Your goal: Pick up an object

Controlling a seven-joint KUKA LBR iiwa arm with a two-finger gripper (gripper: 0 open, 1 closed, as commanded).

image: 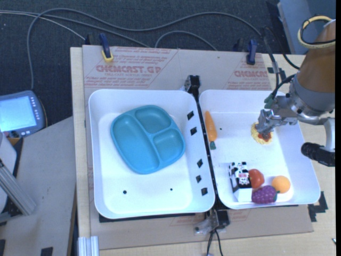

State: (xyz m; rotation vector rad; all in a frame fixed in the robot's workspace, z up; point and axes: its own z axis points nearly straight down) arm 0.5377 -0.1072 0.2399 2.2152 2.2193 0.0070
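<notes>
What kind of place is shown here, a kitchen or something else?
Probably a robotics lab bench, not a kitchen: two white bins are fixed on a cardboard-covered board held by blue clamps, with toy food, loose cables and a robot arm.

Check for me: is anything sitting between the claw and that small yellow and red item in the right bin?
Nothing visible does. The claw is directly over the small yellow and red item in the right bin, partly covering it. The carrot lies off by the divider, and the orange and purple grapes cluster at the near corner.
</notes>
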